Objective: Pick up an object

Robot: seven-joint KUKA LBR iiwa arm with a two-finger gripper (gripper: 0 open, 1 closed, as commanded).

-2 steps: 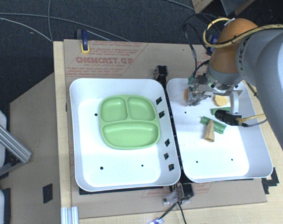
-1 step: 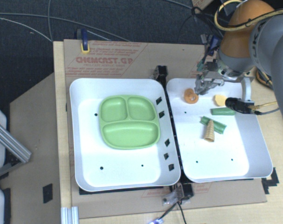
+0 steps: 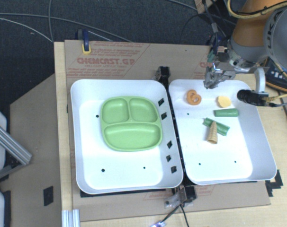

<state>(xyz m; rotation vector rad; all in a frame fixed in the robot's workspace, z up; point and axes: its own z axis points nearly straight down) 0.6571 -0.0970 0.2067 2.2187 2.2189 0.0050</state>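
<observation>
In the right bin (image 3: 238,160) lie several small toy foods: an orange pretzel-like ring (image 3: 193,98), a yellow chunk (image 3: 224,101), a green stick (image 3: 226,112), and a green and tan cone-shaped piece (image 3: 213,129). My gripper (image 3: 211,82) hangs over the bin's far rim, just right of and above the orange ring. I see nothing between its fingers. The grey arm with its orange band reaches in from the upper right.
The left bin (image 3: 86,169) bears a green divided plate (image 3: 131,123). Black clips line the seam between the bins. A black cylinder (image 3: 250,97) juts over the right bin's far right corner. Cardboard lies under both bins, and cables run across the dark floor behind.
</observation>
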